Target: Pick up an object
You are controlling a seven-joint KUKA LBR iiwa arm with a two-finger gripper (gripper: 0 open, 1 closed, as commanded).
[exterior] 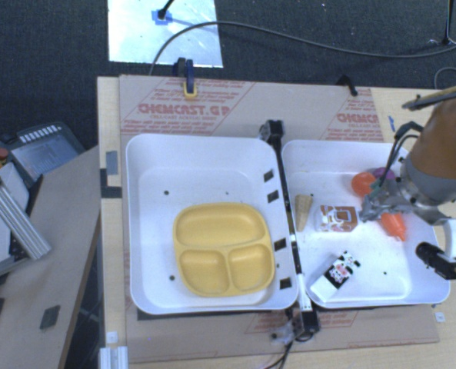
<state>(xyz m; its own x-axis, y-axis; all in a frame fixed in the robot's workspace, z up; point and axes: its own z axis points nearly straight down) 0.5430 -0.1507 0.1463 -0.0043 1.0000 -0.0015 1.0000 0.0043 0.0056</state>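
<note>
At the right-hand bin (320, 156) the gripper (375, 206) sits low among a cluster of small items, and whether it is open or closed cannot be told from this slant, since the wrist hides the tips. Nearest candidates: an orange round piece (362, 181) just above it, an orange carrot-like piece (395, 224) just beside it on the lower right, and a brown-and-white packet (337, 218) just to its left. Likely target is the carrot-like piece; its long axis runs on a diagonal from upper left to lower right, the narrower end seeming to point lower right, though it is partly covered by the arm. Risks, as judged: crowding means a closing grip could nudge the packet or catch two items at once; a grip across the tapered end may squeeze the piece out sideways; nothing is seen held, so a lift from here may come up empty. Farther off lie a cone (302, 211) and a black-and-white toy (341, 268); the left bin (147, 229) holds a yellow divided plate (223, 247)
</note>
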